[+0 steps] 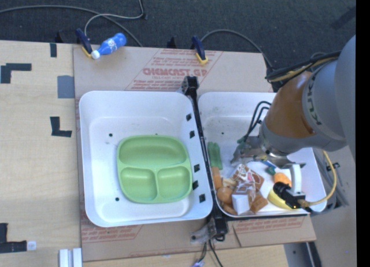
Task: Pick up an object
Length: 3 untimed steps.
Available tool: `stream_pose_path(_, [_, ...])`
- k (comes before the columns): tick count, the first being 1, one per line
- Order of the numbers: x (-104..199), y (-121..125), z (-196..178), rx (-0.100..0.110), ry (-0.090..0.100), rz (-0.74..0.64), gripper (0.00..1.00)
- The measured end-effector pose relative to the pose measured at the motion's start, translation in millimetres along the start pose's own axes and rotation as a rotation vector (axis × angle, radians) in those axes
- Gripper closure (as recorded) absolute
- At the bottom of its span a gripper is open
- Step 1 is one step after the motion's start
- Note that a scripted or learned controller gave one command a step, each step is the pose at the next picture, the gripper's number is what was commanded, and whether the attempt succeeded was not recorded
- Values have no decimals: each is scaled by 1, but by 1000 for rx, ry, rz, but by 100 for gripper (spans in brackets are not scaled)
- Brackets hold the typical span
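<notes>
My gripper [247, 155] reaches down into the right bin [228, 107], over its middle, with the grey arm and orange band above it. Just below it lies a heap of small objects: a crumpled white-and-brown wrapper [247, 180], several tan pieces [222, 189], a green piece [214, 155] by the divider and a small orange piece [281, 177]. A yellow piece [276, 200] shows at the bin's front right. The arm hides the fingers, and nothing shows between them.
The left bin [92, 144] holds a green divided plate [154, 167]. A black divider [195, 130] runs between the bins. A blue-and-white bottle [110, 44] and clamps lie on the cardboard behind the bins.
</notes>
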State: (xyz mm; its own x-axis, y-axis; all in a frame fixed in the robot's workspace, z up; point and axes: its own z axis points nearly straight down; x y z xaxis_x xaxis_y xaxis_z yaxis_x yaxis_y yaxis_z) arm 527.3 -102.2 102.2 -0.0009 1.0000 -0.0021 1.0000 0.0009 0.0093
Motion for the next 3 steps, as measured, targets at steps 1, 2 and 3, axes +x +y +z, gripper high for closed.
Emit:
stream_pose_path(1, [-16,-25,-103,9,1,2,100])
stream_pose_path(2, [-16,-25,-102,10,2,1,0])
stream_pose_path(3, [-80,4,-96,10,1,1,0])
